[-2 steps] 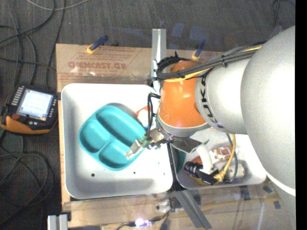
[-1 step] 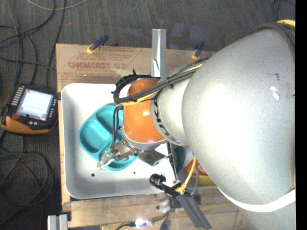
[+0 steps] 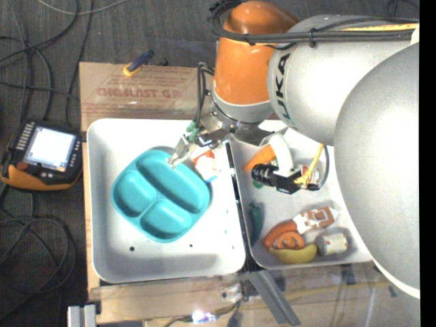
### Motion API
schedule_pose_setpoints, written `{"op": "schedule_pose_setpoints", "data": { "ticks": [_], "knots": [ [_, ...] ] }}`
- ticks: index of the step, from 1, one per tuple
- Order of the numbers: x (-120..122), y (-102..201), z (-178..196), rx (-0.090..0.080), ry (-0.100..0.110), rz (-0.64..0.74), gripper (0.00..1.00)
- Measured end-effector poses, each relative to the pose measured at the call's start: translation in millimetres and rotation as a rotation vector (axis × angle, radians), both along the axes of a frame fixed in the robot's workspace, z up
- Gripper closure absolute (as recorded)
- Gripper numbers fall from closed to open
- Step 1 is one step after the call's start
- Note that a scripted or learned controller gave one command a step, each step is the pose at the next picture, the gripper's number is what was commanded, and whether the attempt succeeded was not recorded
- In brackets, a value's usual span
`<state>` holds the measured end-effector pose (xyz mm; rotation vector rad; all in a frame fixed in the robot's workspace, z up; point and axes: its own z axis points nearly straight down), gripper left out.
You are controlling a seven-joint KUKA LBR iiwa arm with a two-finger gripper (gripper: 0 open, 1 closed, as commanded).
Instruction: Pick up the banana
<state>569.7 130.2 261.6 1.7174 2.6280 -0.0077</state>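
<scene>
Right bin (image 3: 272, 206), near end: banana (image 3: 298, 254), lying flat, touching an orange-brown coil (image 3: 283, 236) behind it. Grey can (image 3: 332, 244) stood just beside, with a carton (image 3: 315, 218) behind those. Green item (image 3: 255, 218) lay by that bin's left wall.

Left bin (image 3: 109, 251): teal divided plate (image 3: 160, 196). Gripper (image 3: 179, 157) hung over the plate's far rim, well apart from the banana (whether spread or closed could not be told). White-orange item (image 3: 206, 165) sat just beside it.

Beyond: cardboard (image 3: 136, 94); pendant (image 3: 42, 154) at left.
</scene>
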Motion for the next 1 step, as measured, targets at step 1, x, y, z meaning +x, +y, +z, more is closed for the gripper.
{"op": "schedule_pose_setpoints", "data": {
  "ticks": [1],
  "knots": [
    [-87.7, 11.4, -124.5, 0.005, 0.006, 0.338, 0.0]
  ]
}}
